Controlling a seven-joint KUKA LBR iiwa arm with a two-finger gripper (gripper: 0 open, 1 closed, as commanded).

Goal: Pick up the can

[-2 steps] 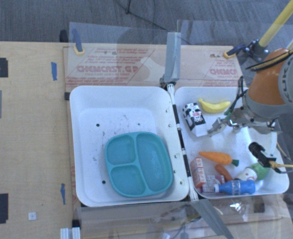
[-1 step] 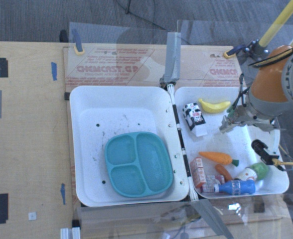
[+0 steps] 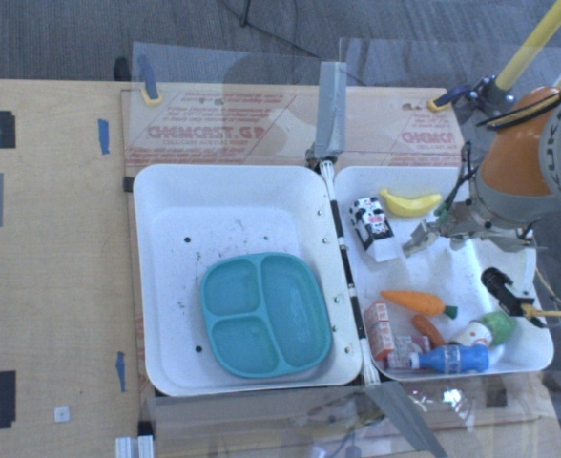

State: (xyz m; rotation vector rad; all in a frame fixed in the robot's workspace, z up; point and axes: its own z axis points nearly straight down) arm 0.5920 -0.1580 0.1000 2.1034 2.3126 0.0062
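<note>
Two shallow white bins sit side by side on a pale wooden bench. Over the right bin (image 3: 538,346) hangs the gripper (image 3: 436,238), its fingers spread apart with nothing between them. Just beyond it lies a yellow banana (image 3: 410,202), with a black-and-white carton (image 3: 372,225) to its left. Nearer the camera and to the left, the can (image 3: 380,333) lies beside two carrots (image 3: 416,303). A teal divided plate (image 3: 264,314) rests in the left bin (image 3: 166,198).
</note>
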